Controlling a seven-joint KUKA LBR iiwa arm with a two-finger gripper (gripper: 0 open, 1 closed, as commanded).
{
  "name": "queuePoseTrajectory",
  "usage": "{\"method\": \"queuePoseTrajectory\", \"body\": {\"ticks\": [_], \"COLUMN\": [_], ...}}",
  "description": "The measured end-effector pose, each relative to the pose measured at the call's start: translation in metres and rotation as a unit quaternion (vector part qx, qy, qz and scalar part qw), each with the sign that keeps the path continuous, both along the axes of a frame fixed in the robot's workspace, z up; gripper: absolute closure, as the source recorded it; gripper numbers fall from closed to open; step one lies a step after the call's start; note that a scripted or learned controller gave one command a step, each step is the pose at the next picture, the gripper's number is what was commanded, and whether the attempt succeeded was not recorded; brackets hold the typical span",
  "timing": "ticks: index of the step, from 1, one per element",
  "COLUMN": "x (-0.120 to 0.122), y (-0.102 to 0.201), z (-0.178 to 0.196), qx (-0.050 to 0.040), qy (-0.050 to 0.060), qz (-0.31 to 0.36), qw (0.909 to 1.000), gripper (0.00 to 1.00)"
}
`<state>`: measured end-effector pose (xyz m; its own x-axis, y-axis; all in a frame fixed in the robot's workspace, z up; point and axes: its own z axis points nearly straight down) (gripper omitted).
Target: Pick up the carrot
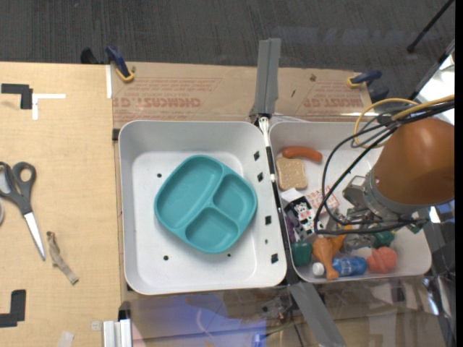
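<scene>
Carrot pick: approach step.
Arm [416, 166] hangs above right bin [340, 130]; gripper state cannot tell; carrot [327, 254] lies loose near front wall; next, descend squarely onto it.

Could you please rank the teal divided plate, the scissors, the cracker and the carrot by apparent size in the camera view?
1. Teal divided plate
2. Scissors
3. Cracker and carrot: look alike; carrot partly hidden.

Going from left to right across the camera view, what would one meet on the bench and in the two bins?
Scissors → teal divided plate in the left bin → cracker → carrot → peach-coloured toy → orange-banded arm.
</scene>
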<state>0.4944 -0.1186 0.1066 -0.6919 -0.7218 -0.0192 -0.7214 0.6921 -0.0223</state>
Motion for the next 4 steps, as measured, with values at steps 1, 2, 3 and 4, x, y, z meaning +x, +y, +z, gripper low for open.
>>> {"method": "queuePoseTrajectory", "body": {"ticks": [1, 2, 3, 4], "x": [0.002, 0.002, 0.001, 0.128], "y": [0.001, 0.001, 0.006, -0.014], "z": [0.009, 0.009, -0.002, -0.012], "qx": [0.0001, 0.0003, -0.0037, 0.0032], "qy": [-0.002, -0.002, -0.004, 0.011], "qz": [0.001, 0.001, 0.037, -0.087], "qw": [1.0, 1.0, 0.9993, 0.9961], "gripper": [1.0, 0.0, 0.0, 0.0]}}
